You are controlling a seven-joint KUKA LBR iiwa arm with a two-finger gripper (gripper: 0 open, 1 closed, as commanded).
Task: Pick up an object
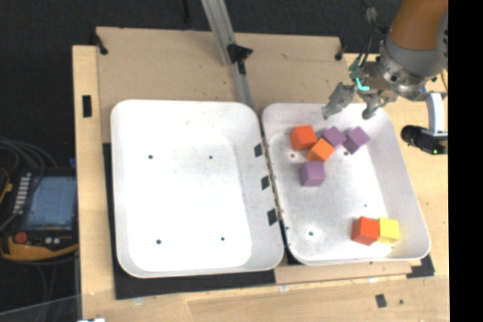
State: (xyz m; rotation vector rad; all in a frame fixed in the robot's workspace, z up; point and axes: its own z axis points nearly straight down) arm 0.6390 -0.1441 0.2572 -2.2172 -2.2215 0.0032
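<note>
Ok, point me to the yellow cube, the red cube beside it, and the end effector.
yellow cube (pixel 389 228), camera view, on its top face.
red cube (pixel 366 229), camera view, on its top face.
end effector (pixel 352 108), camera view, midway between its two fingertips.

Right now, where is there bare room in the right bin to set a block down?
In the right bin, the middle floor lies bare, between the lone purple block and the red block touching the yellow block. The front-left corner is bare too. The back is crowded: orange and purple blocks cluster below the open gripper.
</note>
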